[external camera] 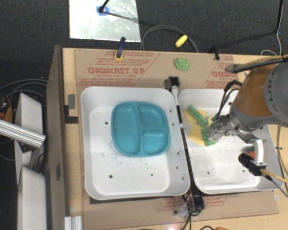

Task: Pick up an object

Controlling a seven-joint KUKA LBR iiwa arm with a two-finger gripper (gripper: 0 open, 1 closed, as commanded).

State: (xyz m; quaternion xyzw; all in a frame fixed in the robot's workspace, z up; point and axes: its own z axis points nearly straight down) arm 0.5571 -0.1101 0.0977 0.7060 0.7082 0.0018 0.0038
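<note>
Reaching into the right shallow white bin (230,176), your pincer (212,137) sits down on the yellow flat piece (198,134); the green stick-shaped block (197,115) runs up-left from it. Pincer state: cannot tell. Teal divided plate (140,128) lies left.

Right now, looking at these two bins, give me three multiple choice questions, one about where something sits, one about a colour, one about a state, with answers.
1. Where does the divided plate lie?
A. left bin
B. right bin
C. on the cardboard behind the bins

2. What colour is that plate?
A. red
B. teal blue
C. black

3. How does the plate sit?
A. flat, open side up
B. flipped over
C. standing on edge

Answers: 1 A, it fills the left bin's middle. 2 B, it is teal against the white bin. 3 A, its three compartments face up.
</note>
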